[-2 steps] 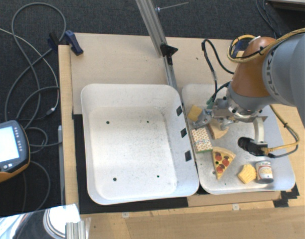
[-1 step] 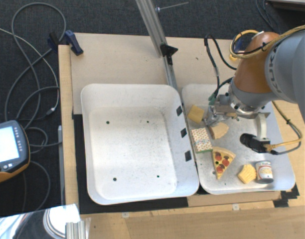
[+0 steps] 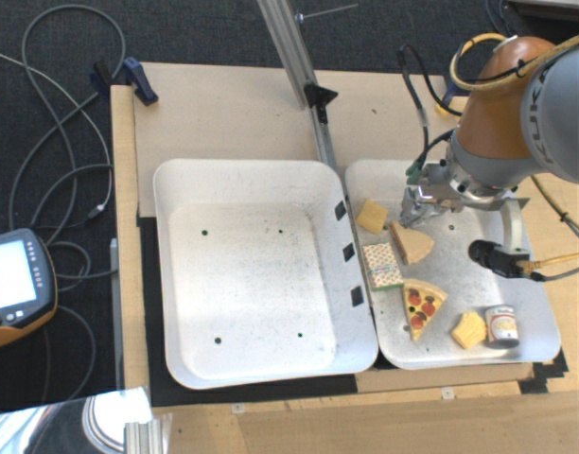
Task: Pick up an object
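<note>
No text, brand or number can be read anywhere here. The small can (image 3: pixel 502 325) in the right bin (image 3: pixel 545 329) carries a red and white label, but its print is too small to make out. The handheld pendant (image 3: pixel 15 287) on the floor at the left has a lit screen that shows as plain white, with no figures legible, and the flat patterned card (image 3: pixel 382 264) beside the bin divider bears only coloured dots, not letters.
</note>
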Available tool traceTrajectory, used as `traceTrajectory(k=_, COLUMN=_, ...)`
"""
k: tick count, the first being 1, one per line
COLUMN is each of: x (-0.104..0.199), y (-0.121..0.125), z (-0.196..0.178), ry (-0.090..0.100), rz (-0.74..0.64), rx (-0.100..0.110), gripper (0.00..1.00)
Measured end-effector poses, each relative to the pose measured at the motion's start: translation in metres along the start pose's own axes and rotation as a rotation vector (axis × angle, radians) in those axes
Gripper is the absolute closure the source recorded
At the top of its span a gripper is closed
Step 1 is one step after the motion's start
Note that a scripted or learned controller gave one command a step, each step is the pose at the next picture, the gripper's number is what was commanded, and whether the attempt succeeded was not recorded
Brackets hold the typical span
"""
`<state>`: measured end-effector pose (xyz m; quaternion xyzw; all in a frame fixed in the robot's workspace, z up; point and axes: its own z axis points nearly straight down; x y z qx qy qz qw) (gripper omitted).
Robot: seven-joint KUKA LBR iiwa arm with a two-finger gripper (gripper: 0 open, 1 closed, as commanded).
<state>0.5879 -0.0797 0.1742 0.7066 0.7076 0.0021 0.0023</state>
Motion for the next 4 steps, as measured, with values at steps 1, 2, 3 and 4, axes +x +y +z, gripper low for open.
traceTrajectory(k=1, x=0.0, y=0.002, z=-0.054, ry=0.0, rz=-0.001, rx=-0.002, gripper=1.0)
traceTrajectory(k=2, x=0.056, y=-0.013, z=-0.066, ry=0.004, rz=-0.006, rx=0.008, gripper=1.0)
traceTrajectory(k=3, x=0.098, y=-0.036, z=-0.066, ry=0.004, rz=-0.004, rx=0.011, gripper=1.0)
traceTrajectory(k=4, x=0.147, y=-0.06, z=-0.056, ry=0.003, rz=-0.005, rx=0.012, gripper=1.0)
